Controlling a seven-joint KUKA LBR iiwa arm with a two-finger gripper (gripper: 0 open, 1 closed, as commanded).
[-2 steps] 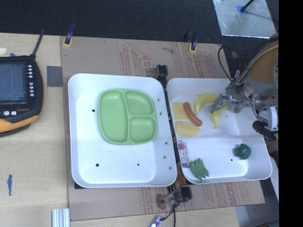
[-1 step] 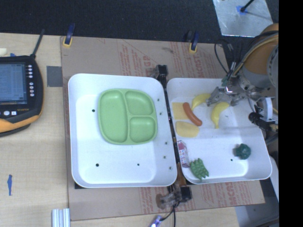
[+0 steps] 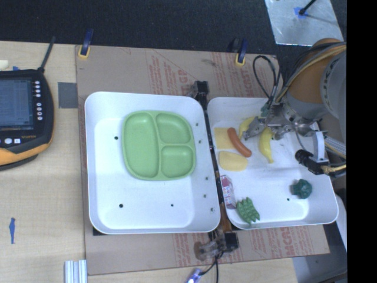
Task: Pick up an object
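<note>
The right bin (image 3: 277,219) holds a red sausage (image 3: 239,142), a yellow banana (image 3: 267,148), two pale yellow pieces (image 3: 232,161), a leafy green toy (image 3: 247,209), a dark green lump (image 3: 302,188) and a small red packet (image 3: 227,188). My gripper (image 3: 263,130) hangs low over the bin's far side. It stands open, with its metal fingers spread to either side of the banana's upper end. Nothing is lifted between them. The sausage lies just left of the gripper.
The left bin (image 3: 94,158) holds a green divided plate (image 3: 158,144). A black and orange control pendant (image 3: 17,114) rests on the bench at far left. Cables (image 3: 268,78) loop above the gripper, and the arm's orange band (image 3: 312,81) fills the right side.
</note>
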